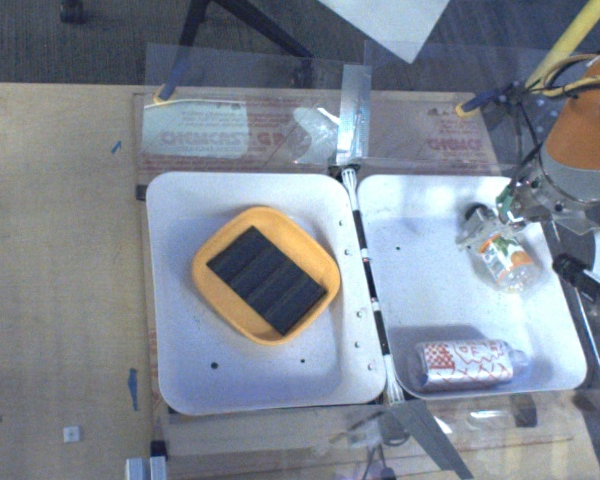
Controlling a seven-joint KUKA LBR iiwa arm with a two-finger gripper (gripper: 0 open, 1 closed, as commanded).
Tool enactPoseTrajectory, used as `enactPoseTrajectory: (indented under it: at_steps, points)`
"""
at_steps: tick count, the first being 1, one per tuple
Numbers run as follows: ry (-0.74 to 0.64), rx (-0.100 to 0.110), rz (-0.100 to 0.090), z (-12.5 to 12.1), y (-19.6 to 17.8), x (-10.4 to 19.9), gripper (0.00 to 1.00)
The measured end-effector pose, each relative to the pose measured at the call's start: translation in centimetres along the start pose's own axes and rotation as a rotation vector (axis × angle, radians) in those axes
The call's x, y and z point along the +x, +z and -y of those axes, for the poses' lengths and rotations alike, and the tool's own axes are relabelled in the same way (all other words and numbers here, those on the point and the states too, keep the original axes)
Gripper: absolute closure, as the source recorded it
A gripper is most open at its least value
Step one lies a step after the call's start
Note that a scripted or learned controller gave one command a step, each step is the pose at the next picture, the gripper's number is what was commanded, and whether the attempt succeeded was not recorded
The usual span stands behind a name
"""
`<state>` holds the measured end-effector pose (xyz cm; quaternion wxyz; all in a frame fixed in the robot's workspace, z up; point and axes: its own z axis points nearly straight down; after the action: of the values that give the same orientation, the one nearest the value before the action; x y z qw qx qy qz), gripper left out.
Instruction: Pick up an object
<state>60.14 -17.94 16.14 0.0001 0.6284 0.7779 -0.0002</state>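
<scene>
Your tool (508, 213) sits at the far right of the right bin (420, 218), low over its upper right corner, and you cannot tell from this slanted view how it is set or whether it has hold of anything. Directly beneath and touching it in the picture lies a small crumpled packet (507, 258) with clear wrap and orange and green print. It rests tilted against the bin floor near the right wall, so it looks like the likeliest target of this try, but contact is not a grasp, and you should not count it as held.

Farther out, a cylindrical tube with a red and white pattern (467, 361) lies on its side along the near wall of the same bin, well apart from the tool. It probably rolled to that edge because the floor curves up there.

Across the divider, the left bin (180, 368) holds a yellow-rimmed tray with a dark ribbed pad (267, 286), lying flat and turned at an angle near the middle, well away from the tool.

The arm (580, 138) comes in from the right edge, its orange band above the wrist, with the wrist pointing steeply down into the bin corner. Cables loop beside it. Both bins sit side by side on the wooden surface (50, 268).
</scene>
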Motion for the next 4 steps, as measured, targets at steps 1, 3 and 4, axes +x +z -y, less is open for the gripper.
enactPoseTrajectory:
  at_steps: [1, 3, 4]
  points:
    - [-0.087, -0.004, 0.004, -4.0, 6.9, -2.8, 0.0]
    - [-0.148, 0.0, -0.001, -0.1, 6.6, -0.2, 0.0]
    - [-0.077, -0.006, 0.003, 1.0, 7.3, -1.3, 0.0]
